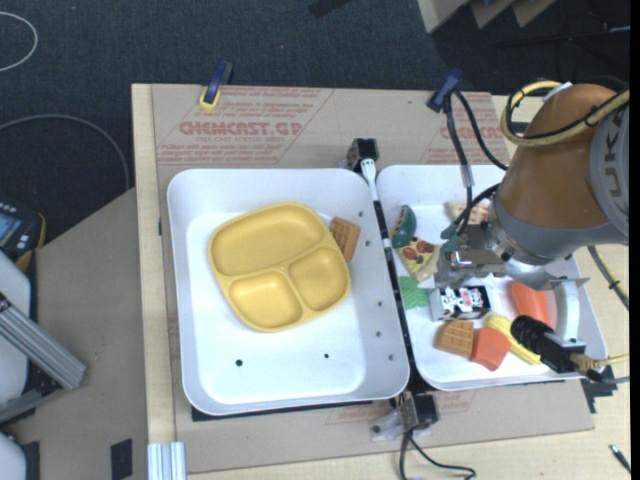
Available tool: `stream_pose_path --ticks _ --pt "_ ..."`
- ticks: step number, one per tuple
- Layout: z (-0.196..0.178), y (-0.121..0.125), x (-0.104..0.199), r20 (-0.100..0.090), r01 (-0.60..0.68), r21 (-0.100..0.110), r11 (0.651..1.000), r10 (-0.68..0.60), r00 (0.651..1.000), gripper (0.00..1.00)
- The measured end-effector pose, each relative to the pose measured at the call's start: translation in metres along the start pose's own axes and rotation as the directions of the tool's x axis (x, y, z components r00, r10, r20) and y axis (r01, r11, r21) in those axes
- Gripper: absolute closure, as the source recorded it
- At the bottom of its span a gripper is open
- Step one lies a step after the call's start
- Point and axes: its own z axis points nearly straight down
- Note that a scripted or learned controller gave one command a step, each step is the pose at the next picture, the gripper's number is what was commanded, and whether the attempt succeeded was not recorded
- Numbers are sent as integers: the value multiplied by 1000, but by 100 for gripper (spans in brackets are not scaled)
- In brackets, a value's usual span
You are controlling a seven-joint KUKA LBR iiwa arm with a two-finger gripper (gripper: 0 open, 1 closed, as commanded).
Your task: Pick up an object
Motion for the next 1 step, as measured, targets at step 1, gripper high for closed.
stream_pose_path --ticks 1 --pt "-1 7 3 1 2 -5 1000 -2 1000 100"
